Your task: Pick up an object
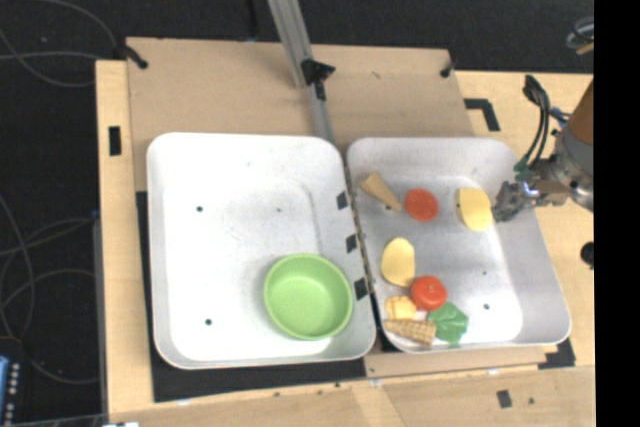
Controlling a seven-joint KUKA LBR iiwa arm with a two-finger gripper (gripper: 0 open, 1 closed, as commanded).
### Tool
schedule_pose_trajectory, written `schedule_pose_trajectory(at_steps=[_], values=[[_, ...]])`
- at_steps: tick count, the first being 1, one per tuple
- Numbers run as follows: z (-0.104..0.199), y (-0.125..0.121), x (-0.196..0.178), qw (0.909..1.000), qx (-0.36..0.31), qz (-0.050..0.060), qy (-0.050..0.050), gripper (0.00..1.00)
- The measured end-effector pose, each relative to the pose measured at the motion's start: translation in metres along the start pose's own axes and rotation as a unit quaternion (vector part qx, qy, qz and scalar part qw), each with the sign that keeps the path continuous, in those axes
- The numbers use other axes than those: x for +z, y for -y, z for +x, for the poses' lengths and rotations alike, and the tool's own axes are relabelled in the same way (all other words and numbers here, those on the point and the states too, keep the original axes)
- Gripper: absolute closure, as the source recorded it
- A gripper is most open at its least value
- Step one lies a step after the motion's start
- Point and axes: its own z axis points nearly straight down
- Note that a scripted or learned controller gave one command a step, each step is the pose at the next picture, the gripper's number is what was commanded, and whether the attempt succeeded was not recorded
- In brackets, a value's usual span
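Observation:
The right bin point(500, 165) holds several toy foods. A yellow lemon-like piece point(475, 209) lies near its right wall, with a red tomato point(421, 205) and a tan wedge point(379, 192) to its left. Lower down sit a pale yellow piece point(398, 260), a second red tomato point(429, 291), a green leafy piece point(451, 323) and a waffle-like biscuit point(411, 329). My gripper point(508, 200) hangs at the bin's right edge, just right of the lemon-like piece. Nothing shows between its fingers.
The left bin point(200, 185) holds a green bowl point(308, 296) at its lower right corner. A grey metal pole point(290, 25) slants down from the top to the gap between the bins. The wooden bench point(400, 75) surrounds both bins.

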Motion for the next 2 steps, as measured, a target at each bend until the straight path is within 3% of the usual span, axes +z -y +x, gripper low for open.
schedule_pose_trajectory(at_steps=[1,2], values=[[-0.001,-0.002,-0.049,1.0,0.0,0.0,0.0,1.0],[0.041,-0.005,-0.047,1.0,-0.001,0.003,-0.001,1.0]])
